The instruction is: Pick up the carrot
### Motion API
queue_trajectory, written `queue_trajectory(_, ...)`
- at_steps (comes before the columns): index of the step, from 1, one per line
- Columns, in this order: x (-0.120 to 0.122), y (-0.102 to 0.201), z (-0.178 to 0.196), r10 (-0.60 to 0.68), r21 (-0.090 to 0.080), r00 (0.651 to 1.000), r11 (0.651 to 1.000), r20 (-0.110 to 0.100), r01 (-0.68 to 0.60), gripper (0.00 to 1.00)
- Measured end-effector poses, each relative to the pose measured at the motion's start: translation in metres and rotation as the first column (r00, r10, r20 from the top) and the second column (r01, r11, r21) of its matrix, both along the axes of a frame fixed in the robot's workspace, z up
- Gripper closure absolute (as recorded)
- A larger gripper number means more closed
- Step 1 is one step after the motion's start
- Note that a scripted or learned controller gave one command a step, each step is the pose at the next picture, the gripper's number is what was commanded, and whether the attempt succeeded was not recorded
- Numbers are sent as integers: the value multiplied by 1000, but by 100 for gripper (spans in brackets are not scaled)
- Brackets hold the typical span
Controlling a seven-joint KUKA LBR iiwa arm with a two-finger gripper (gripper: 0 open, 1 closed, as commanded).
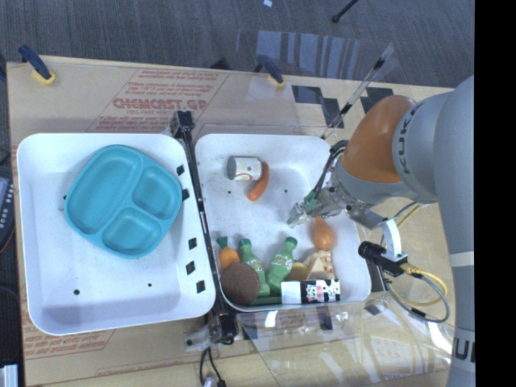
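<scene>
we've got the carrot (pixel 258 185) lying in the upper part of the right bin (pixel 211 216), touching the small grey can (pixel 243 168) next to it. the gripper (pixel 305 210) sits over the bin floor well right of the carrot with nothing in it, but we honestly can't tell how its grip is set.

The carrot (pixel 258 185) lies in the right bin (pixel 282 147), touching a small grey can (pixel 242 168). The gripper (pixel 305 210) hangs low to its right, apart from it. A blue divided tray (pixel 123 200) sits in the left bin (pixel 40 240).
</scene>
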State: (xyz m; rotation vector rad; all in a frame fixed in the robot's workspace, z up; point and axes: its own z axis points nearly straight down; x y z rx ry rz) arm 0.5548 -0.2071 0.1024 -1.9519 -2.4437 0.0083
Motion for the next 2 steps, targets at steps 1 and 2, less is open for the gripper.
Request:
queue_trajectory(1, -78, 56, 41, -142, -3, 990, 990, 5, 142, 100)
queue_trajectory(2, -79, 55, 41, -142, -5, 990, 990, 5, 142, 0)
